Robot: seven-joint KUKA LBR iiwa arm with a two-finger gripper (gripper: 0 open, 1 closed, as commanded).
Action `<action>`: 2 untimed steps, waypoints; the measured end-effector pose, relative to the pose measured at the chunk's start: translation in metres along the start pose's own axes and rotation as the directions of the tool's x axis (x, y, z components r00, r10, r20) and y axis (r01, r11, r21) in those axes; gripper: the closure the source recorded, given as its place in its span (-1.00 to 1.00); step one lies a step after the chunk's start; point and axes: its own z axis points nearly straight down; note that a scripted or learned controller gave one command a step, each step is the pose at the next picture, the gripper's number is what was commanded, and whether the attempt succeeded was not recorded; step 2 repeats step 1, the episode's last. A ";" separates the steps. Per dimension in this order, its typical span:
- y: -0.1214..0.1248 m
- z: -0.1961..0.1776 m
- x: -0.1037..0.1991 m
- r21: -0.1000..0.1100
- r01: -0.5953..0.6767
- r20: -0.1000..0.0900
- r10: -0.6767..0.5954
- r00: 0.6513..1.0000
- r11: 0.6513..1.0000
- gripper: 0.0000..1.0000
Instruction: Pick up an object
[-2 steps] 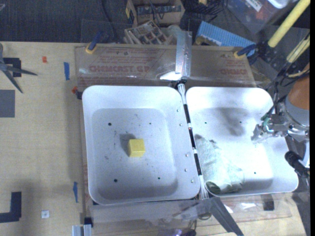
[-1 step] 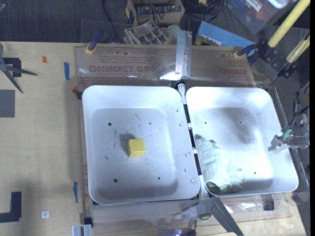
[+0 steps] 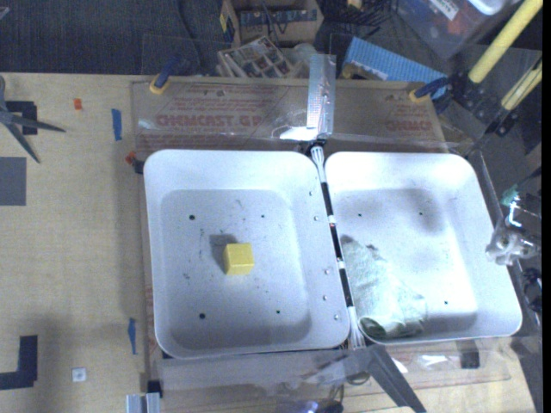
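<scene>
A small yellow block [image 3: 239,258] lies flat on the floor of the left bin [image 3: 172,179], a little left of that bin's middle and apart from all four walls, casting a soft shadow toward the upper left. The left bin is a shallow white tray with rounded corners, its floor speckled with a few dark dots and faint scuff marks. Touching it along a shared seam is the right bin [image 3: 448,179], the same shape and colour. In the right bin a rolled, pale greenish-white cloth [image 3: 379,291] lies lengthwise against the left wall, running from about mid-height down to the bin's near corner, where its open rolled end faces the viewer. At the far right edge of the view, just beyond the right bin's outer rim, a small piece of metal hardware, likely the gripper [image 3: 508,237], pokes into sight; too little of it shows to tell whether its jaws are open or closed, and nothing is seen between them. It is well apart from the yellow block. Both bins sit on a wooden bench [image 3: 69,256]. Behind the bins a clear plastic sheet with red lettering [image 3: 224,117] is held by blue and yellow clamps [image 3: 168,74].
</scene>
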 end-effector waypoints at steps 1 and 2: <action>0.001 -0.008 0.000 0.003 0.002 0.002 -0.002 1.000 1.000 1.00; 0.001 -0.008 0.000 0.003 0.002 0.002 -0.002 1.000 1.000 1.00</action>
